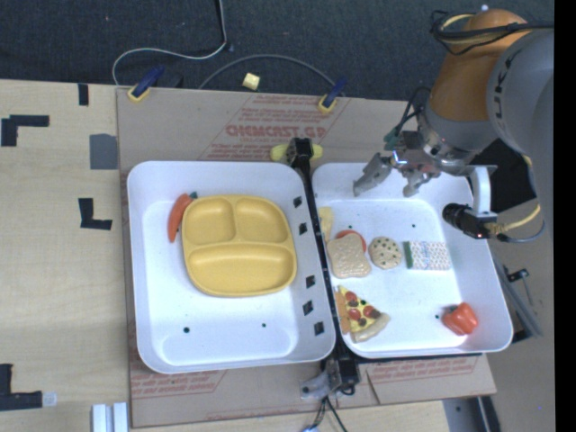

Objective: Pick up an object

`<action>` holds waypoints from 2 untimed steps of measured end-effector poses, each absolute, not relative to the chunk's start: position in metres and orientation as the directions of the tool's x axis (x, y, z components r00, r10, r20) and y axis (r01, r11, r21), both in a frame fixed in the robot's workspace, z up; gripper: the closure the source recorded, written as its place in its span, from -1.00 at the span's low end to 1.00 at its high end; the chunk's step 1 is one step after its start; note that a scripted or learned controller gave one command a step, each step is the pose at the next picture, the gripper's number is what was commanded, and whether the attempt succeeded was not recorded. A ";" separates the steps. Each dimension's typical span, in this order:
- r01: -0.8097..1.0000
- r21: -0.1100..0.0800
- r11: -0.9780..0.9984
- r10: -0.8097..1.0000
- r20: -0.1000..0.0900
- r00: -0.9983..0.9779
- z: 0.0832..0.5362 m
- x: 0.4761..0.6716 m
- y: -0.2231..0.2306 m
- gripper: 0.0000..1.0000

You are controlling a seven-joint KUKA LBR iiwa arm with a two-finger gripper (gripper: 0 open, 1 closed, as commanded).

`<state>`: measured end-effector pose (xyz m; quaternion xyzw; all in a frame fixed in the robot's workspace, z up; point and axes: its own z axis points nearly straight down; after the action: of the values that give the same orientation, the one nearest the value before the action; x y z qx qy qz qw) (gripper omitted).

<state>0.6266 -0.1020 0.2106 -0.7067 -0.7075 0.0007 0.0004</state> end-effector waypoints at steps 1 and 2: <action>1.000 0.009 0.001 1.000 -0.002 -0.001 0.100 0.569 -0.101 -1.00; 1.000 0.007 0.001 1.000 -0.001 -0.001 0.091 0.596 -0.100 -1.00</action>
<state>0.5956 -0.0999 0.0913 -0.7068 -0.7074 -0.0019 -0.0028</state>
